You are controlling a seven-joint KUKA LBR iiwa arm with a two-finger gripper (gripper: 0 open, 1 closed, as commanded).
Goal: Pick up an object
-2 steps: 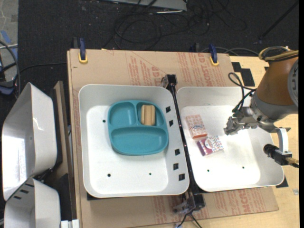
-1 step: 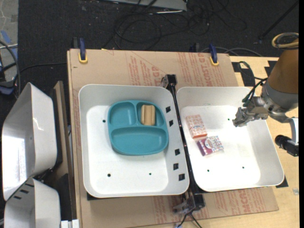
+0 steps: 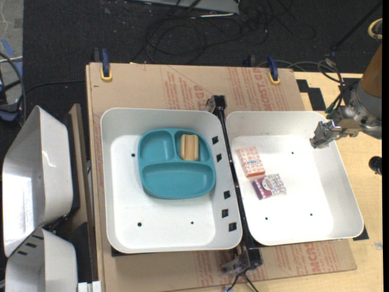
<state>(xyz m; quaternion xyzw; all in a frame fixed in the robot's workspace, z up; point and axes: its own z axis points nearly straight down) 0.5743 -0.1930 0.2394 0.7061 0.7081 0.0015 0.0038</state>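
A pink and white packet lies in the right bin, near its left wall. Just below it rests a purple and white packet. In the left bin sits a teal divided plate with a tan block in its upper right compartment. My gripper hangs over the right bin's upper right edge, well to the right of both packets, with nothing visibly between its fingers.
The bins stand on a cardboard sheet clamped at the back. White tubs stand at the far left. Cables and a dark floor lie beyond the bench.
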